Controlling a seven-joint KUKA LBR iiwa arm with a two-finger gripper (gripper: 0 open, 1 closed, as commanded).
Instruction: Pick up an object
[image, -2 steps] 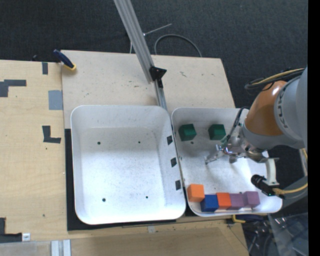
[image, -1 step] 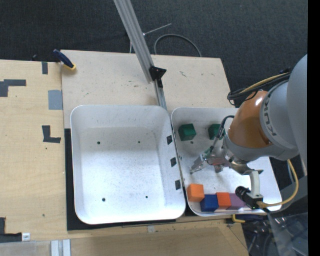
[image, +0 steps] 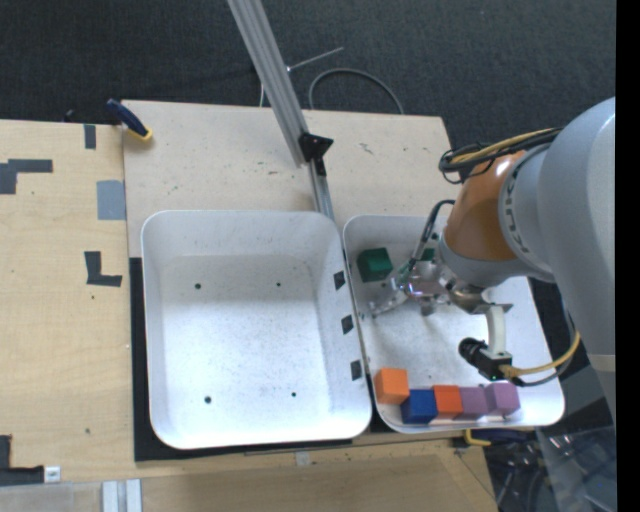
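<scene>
white plastic, two shallow bins side by side. the left bin (image: 160, 330) shows me bare speckled floor. the right bin (image: 540, 330) holds a green block (image: 375, 264) toward its far left, and along its near wall an orange block (image: 392, 384), a blue block (image: 419, 405), a second orange block (image: 446, 400) and two purple blocks (image: 488, 400) in a row. the gripper (image: 392, 297) hangs low just beside the green block, on its near right; i cannot tell how it is set. nothing visibly held.

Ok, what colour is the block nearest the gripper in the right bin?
Green, seen in the camera view, just left of the gripper.
</scene>
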